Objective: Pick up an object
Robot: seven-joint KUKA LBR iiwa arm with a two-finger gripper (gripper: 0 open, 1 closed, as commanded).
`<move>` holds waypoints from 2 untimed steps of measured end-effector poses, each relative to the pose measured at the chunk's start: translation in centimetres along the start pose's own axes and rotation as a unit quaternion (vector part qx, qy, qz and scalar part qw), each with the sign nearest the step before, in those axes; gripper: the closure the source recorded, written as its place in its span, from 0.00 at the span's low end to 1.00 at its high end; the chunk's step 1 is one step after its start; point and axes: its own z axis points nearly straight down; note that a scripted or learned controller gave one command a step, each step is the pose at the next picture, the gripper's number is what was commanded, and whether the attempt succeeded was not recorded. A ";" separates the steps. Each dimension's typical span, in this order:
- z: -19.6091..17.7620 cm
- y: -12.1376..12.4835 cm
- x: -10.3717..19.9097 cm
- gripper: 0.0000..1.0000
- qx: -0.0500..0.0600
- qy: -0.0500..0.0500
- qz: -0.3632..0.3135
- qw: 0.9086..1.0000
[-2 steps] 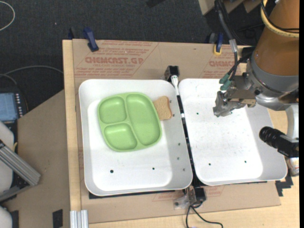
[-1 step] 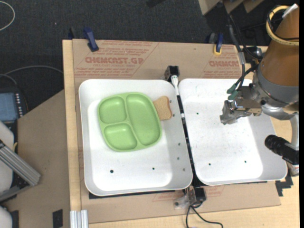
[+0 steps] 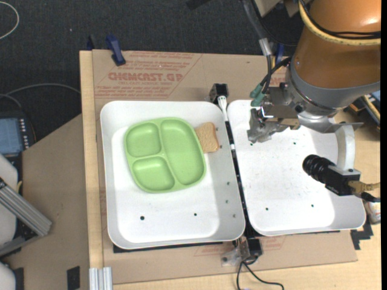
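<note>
Arm bulk covers the far right corner of the right bin (image 3: 284, 213), and the claw (image 3: 261, 133) beneath it is a grey tangle, so I cannot tell whether it is open or closed; no object is seen in it. It hangs over that bin's far left corner. The left bin (image 3: 163, 228) holds a green three-part plate (image 3: 164, 154), with a tan slab (image 3: 208, 137) touching the plate's right rim, near the bin's right edge and left of the claw.
</note>
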 end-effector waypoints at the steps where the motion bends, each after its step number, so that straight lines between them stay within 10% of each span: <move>1: -2.3 -0.2 7.8 1.00 0.002 0.000 0.000 1.000; 2: -3.2 -0.1 7.3 1.00 0.002 -0.001 0.004 1.000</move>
